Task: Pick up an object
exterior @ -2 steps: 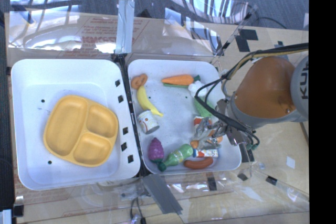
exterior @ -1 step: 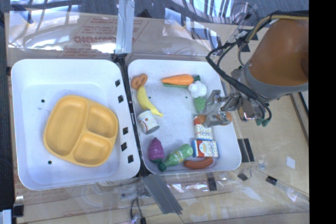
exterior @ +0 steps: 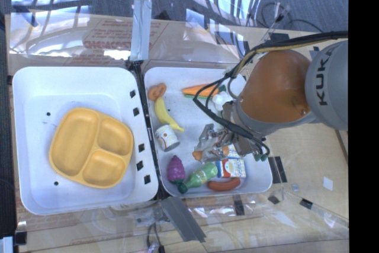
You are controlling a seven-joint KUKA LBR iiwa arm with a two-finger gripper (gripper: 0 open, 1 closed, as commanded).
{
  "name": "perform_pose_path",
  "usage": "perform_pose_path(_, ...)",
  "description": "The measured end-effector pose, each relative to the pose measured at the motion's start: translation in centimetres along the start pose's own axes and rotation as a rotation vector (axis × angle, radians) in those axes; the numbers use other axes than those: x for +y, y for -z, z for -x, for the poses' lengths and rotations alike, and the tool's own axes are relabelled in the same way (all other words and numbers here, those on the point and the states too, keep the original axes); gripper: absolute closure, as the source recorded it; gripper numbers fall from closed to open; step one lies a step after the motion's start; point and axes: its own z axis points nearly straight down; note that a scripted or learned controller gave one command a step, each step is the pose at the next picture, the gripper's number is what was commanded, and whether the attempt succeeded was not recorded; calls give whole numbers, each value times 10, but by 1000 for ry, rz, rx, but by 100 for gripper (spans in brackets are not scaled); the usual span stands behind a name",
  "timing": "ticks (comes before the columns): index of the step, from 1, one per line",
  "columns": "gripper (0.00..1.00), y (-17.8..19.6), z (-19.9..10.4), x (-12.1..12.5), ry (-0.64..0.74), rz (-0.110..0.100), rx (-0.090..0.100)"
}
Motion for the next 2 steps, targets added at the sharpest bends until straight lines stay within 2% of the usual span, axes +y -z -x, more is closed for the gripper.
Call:
perform_pose_path(1,100,41,14,5,-123,-3,-7)
perform_pose_path(2,100,14,31,-79,213,-4,-5)
